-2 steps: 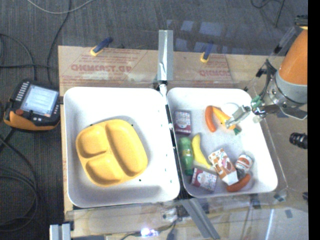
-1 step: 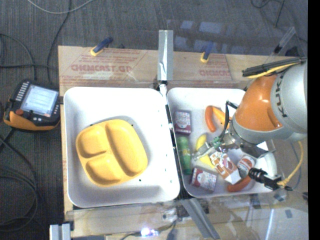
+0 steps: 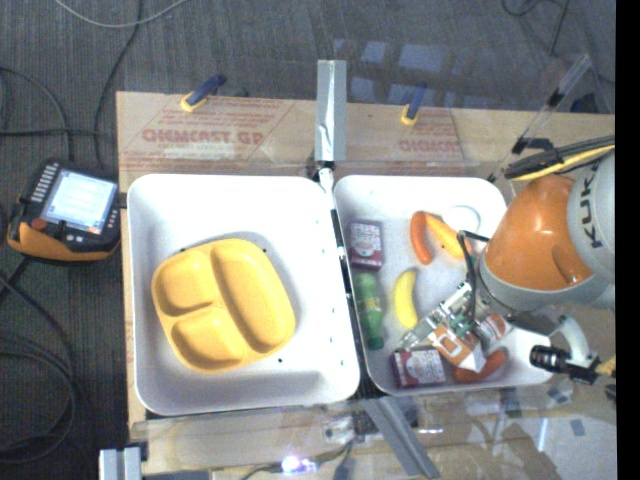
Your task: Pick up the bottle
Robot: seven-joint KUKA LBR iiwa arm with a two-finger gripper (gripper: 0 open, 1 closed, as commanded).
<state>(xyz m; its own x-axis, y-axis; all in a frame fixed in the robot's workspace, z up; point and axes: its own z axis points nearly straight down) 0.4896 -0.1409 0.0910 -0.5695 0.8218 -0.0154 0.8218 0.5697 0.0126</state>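
The green bottle (image 3: 370, 308) lies lengthwise in the right bin (image 3: 392, 192), close against its left wall. The arm's orange wrist (image 3: 535, 243) hangs over the right side of that bin. Below it, the gripper (image 3: 450, 323) is low over a cluster of items near the bin's front. It is well to the right of the bottle, with a yellow banana (image 3: 405, 298) between them. Nothing of the bottle is hidden.
The right bin also holds a maroon packet (image 3: 365, 245), an orange curved piece (image 3: 426, 236), a second maroon packet (image 3: 420, 366), and a red item (image 3: 482, 364) under the gripper. A yellow divided tray (image 3: 224, 302) sits in the left bin (image 3: 150, 368).
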